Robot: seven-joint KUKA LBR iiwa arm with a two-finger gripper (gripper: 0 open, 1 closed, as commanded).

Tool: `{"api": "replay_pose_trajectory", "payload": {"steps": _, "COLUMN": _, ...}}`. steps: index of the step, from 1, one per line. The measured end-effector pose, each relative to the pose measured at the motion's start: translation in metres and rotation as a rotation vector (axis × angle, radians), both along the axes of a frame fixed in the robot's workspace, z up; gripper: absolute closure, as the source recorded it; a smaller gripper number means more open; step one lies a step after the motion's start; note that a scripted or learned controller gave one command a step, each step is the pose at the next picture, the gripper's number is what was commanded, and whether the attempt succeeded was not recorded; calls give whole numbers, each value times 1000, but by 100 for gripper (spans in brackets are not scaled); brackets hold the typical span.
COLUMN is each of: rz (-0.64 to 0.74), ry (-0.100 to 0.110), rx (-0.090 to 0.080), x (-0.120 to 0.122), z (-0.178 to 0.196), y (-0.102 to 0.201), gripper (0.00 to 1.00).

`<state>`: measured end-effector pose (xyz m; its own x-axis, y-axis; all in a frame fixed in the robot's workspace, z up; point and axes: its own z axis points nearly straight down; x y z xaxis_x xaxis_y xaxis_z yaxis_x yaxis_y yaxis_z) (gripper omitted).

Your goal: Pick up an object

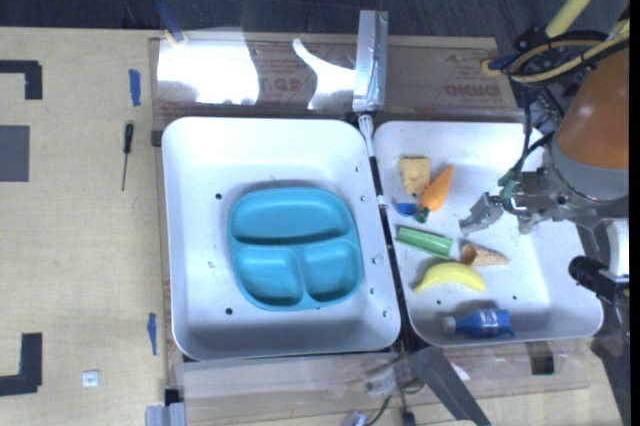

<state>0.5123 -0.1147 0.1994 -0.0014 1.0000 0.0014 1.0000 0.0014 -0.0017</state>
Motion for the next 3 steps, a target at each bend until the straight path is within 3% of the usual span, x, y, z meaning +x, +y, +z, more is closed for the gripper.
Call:
{"api": "replay_pose_trajectory", "payload": {"steps": 1, "rz": -37, "ry": 5, "rx": 0, "x": 83, "z": -79, "y": 20, "gripper": 0}}
{"api": "replay_pose_trajectory", "payload": {"steps": 2, "rz": -62, "ry": -9, "rx": -1, "x": 103, "z": -112, "y": 10, "gripper": 0}}
{"api": "replay_pose_trajectory", "payload": {"steps": 3, "rz": -61, "ry": -15, "rx": -2, "x": 104, "z": -100, "y": 11, "gripper": 100}}
